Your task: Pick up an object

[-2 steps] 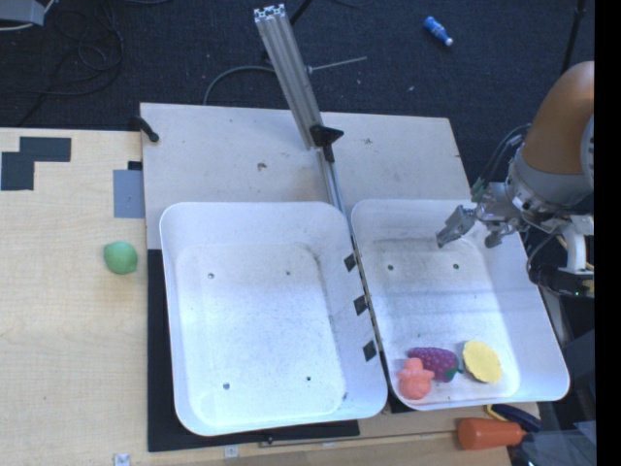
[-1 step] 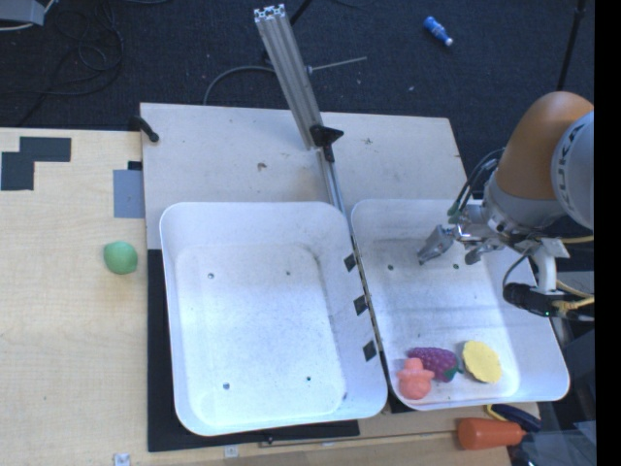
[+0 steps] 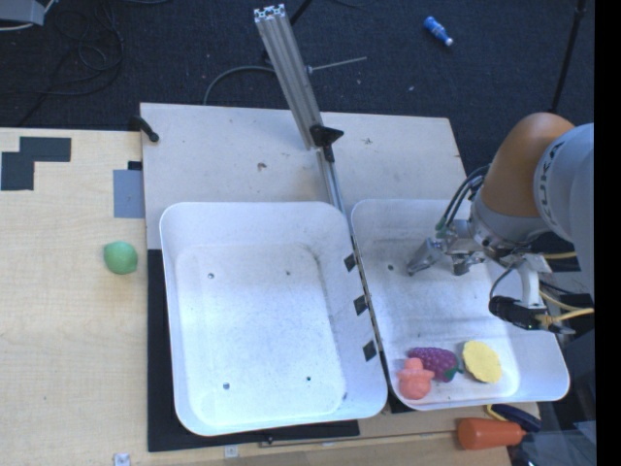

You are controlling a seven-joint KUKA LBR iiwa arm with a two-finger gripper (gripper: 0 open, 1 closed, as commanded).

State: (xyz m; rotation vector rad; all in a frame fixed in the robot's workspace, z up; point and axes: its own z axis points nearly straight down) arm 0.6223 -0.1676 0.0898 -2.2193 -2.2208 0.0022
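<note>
In the right bin [image 3: 388, 223], near its front edge, lie a purple grape bunch [image 3: 434, 360], an orange-pink toy [image 3: 415, 379] touching it, and a yellow lemon-like piece [image 3: 482, 361]. My gripper [image 3: 439, 257] hangs over the middle of that bin, well behind these three objects, with its two fingers spread apart. One fingertip [image 3: 417, 263] points left and down toward the bin floor. Nothing sits between the fingers. The arm with its orange band [image 3: 519, 163] comes in from the right.
The left bin [image 3: 184, 226] stands beside the right one. A green ball [image 3: 120, 257] rests on the wooden bench at far left. An orange object [image 3: 491, 432] lies in front of the right bin. A slanted metal rail [image 3: 296, 76] rises behind the bins.
</note>
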